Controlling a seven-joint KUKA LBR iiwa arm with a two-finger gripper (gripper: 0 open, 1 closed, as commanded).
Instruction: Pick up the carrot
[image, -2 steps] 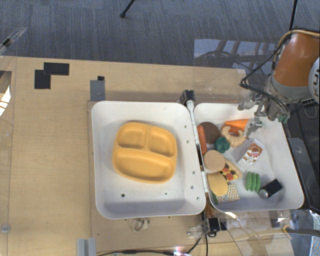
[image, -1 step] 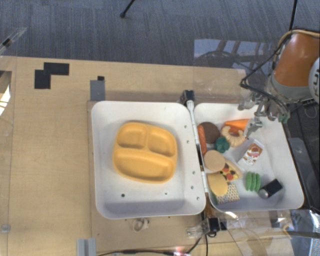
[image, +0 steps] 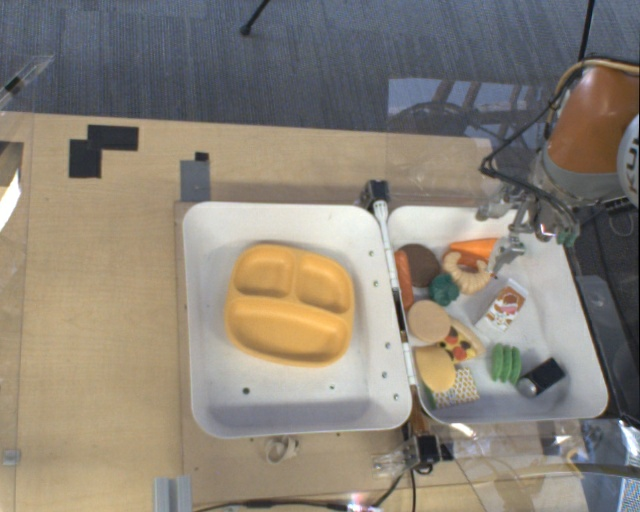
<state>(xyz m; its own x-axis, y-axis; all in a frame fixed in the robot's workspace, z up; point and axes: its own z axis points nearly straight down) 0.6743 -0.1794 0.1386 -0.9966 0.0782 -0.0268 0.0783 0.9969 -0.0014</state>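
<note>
The carrot (image: 473, 247), a short orange wedge, lies near the far wall of the right bin (image: 580, 350), beside a beige ring-shaped toy (image: 468, 271). My gripper (image: 508, 248) hangs just right of the carrot's thick end, close above the bin floor. The orange-banded wrist (image: 590, 125) rises behind it at the upper right. I cannot tell whether the gripper touches the carrot, and nothing is visibly held.
The right bin also holds a brown lump (image: 420, 262), a reddish sausage (image: 403, 278), a teal piece (image: 444, 290), a snack packet (image: 503, 305), a green item (image: 504, 362) and a black block (image: 541, 377). A yellow divided plate (image: 290, 303) sits in the left bin (image: 200, 400).
</note>
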